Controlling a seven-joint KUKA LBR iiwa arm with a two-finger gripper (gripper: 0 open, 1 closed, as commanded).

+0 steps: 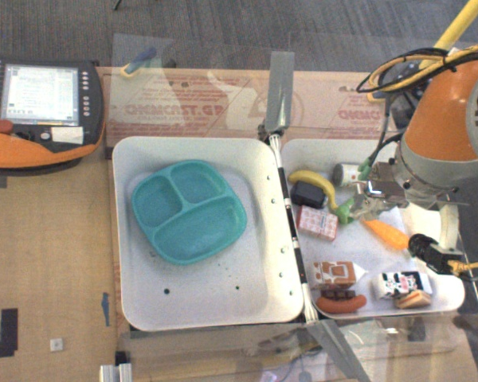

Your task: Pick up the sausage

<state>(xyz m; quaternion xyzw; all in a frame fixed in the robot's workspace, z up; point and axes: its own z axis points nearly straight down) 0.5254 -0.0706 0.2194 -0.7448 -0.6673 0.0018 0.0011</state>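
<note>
The short reddish-brown sausage (340, 302), seemingly tucked in a bun or roll, is lying at the near edge of the right-hand shallow white bin (450, 293), hard against the metal divider between the bins. That sausage is serving as the landmark here. Just beyond it, touching or nearly so, a small brown and white carton (334, 274) is standing. To the sausage's right, a black and white patterned carton (400, 282) is sitting with a small sandwich-like toy (414, 298) beside it.

Farther back from the sausage, a pink and white box (318, 223) is lying, then a black block (307, 192) and a yellow banana (316, 182). Back and to the right of the sausage, an orange carrot (386, 234) is resting.

The two-finger gripper (366, 205) is hovering well behind the sausage, near the carrot and a green piece (346, 211). It is too cluttered there to tell how wide it is standing or whether it is gripping anything.

The sausage is probably a light, smooth plastic toy, rounded and liable to roll or slip. Pinching it across its narrow middle looks best, though the carton and bin wall are crowding it.

Far left of the sausage, a teal divided plate (189, 211) is sitting in the other white bin (135, 293).
</note>
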